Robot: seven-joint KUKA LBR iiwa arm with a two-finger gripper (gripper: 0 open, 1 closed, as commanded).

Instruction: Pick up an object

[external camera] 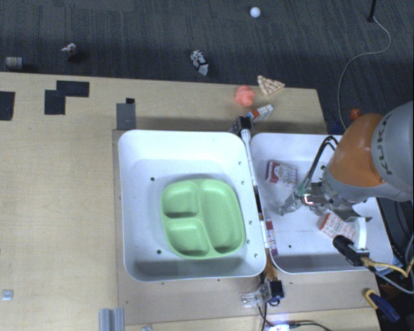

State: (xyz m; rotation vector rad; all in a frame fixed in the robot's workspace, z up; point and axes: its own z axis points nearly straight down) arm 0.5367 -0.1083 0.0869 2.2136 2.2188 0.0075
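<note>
A light wooden desk (58, 207) sits against dark grey carpet (142, 32), which is scattered with small bits of litter and one white ball (255, 11). Two shallow white bins stand side by side on the desk. The left bin (136, 194) holds a green divided tray (202, 217) with three compartments, lying flat near its middle. The right bin (291, 255) holds a red-and-white packet (281, 172) toward its far side and another red-and-white packet (330, 225) nearer the arm. The grey arm (362, 161), with its orange band, reaches in from the right and hangs over the right bin, its claw (303, 198) low between the two packets, just beside a crumpled clear or grey scrap (288, 205). Whether the claw is open or closed cannot be told from this angle, and nothing can be seen gripped in it. Beyond the bins, on the desk's far edge, lie a pink ball (244, 96), a wedge-shaped toy (270, 85) and a small tube (261, 113).
</note>
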